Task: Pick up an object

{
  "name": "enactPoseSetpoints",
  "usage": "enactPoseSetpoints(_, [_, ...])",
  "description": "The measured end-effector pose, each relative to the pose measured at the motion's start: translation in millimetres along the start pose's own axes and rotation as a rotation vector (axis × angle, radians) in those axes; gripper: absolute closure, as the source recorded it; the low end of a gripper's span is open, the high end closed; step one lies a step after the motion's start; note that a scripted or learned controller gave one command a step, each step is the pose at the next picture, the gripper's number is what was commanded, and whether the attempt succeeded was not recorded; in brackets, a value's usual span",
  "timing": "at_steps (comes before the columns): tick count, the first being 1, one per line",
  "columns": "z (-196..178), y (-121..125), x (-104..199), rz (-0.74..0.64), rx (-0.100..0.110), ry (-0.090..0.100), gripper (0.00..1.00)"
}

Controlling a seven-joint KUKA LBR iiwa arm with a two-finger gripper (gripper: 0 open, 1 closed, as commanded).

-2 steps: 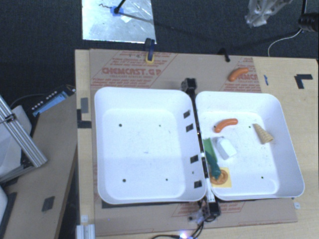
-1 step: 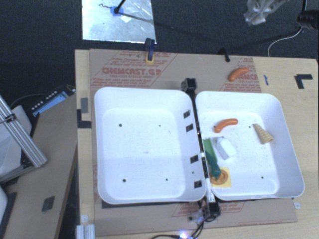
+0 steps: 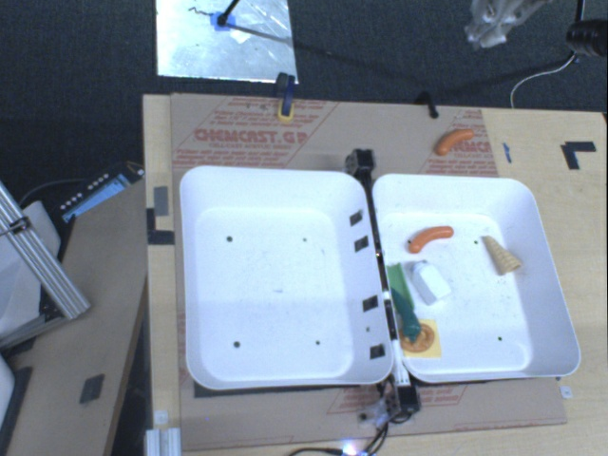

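Note:
The right bin (image 3: 546, 283) holds an orange sausage (image 3: 430, 238), a tan cone (image 3: 501, 255), a white block (image 3: 429, 283), a long green piece (image 3: 404, 304) along its left wall and a yellow-orange flat piece (image 3: 421, 338) near its front. My gripper (image 3: 492, 25) hangs high at the top right of the camera view, well beyond the bins and over the dark floor, far from every object. It looks pale and blurred.
The left bin (image 3: 275, 283) lies beside the right one, with black clips (image 3: 362, 218) along the shared wall. A second orange sausage (image 3: 454, 141) lies on the cardboard behind the right bin. A silver sheet (image 3: 225, 27) lies on the floor at the back left.

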State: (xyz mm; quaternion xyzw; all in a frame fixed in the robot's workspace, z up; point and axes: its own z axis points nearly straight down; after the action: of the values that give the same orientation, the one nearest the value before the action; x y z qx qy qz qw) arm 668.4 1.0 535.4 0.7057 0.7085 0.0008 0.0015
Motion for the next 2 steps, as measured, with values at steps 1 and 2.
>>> enactPoseSetpoints(1, [15.6,-0.2,-21.2,0.005,0.001,-0.001,1.0])
enactPoseSetpoints(2, [9.5,-0.1,-15.4,0.002,0.0,0.0,1.0])
